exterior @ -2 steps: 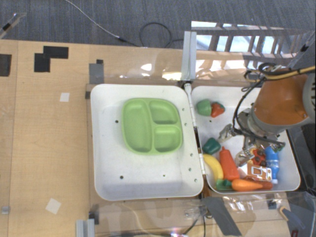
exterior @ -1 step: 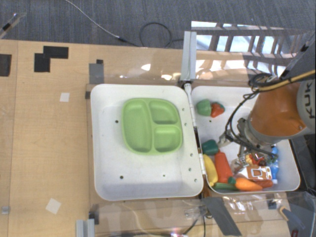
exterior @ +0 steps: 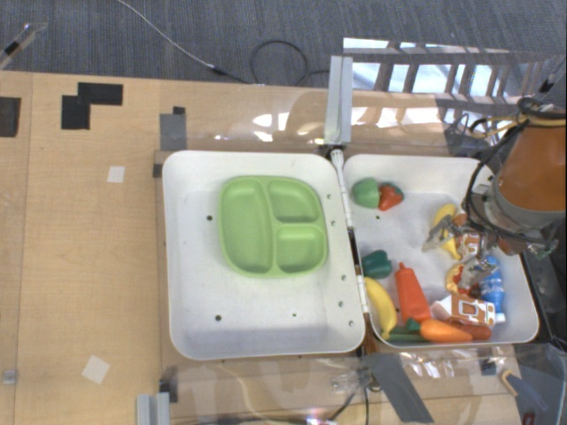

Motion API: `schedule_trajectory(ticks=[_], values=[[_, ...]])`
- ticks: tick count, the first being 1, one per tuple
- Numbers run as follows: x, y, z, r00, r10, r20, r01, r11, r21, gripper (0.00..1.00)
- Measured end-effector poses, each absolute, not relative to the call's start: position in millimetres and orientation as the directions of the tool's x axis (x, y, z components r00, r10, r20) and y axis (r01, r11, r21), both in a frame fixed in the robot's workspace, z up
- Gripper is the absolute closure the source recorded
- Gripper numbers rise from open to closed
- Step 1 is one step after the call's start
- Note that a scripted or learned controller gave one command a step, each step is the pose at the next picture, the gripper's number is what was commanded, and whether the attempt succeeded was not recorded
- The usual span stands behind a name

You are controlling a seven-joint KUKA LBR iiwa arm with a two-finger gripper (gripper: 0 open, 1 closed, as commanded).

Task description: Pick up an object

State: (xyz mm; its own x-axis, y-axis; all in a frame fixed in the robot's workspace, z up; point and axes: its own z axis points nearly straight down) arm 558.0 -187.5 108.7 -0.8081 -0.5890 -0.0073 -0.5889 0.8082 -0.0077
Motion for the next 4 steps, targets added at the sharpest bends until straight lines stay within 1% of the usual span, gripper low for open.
schedule_trajectory(ticks=[1, 2, 3, 4], values=[[577.3, -141, 91, -0.809, -0.588, -0.013, -0.588, 0.809, -0.011, 0.0], [652.9, -124, 89, -0.874, -0.486, -0.012, -0.486, 0.874, -0.005, 0.0], [629.7, -188, 113, -0.896, -0.444, -0.01, -0.444, 0.896, -0.008, 0.0], [587.4, -205, 89, -0.91, -0.415, -0.012, -0.415, 0.91, -0.008, 0.0]])
